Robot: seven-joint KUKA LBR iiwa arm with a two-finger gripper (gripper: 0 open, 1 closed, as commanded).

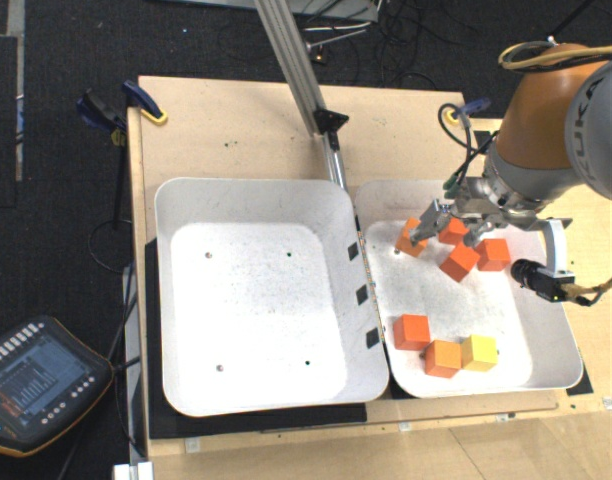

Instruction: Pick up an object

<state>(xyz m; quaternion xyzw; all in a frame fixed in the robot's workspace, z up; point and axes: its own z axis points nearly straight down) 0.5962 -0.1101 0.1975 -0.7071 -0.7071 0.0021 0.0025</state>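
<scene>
Several small cubes lie in the right bin [546,363]. At its far end, an orange cube [412,237] sits beside three red-orange ones [452,231] [460,262] [494,254]. Near the front are an orange cube [413,331], another orange cube [443,358] and a yellow cube [480,351]. My gripper [450,230] hangs low over the far cluster with its fingers spread. One finger [426,230] stands by the orange cube and the other by the right side of the upper red-orange cube. That cube sits in the gap, and I cannot see the fingers pressing on it.
The left bin [186,218] adjoins the right one along a shared edge with black clips [364,293]. A slanted metal pole [296,58] ends near the bins' far junction. A black cable part [534,275] hangs off the wrist over the right rim.
</scene>
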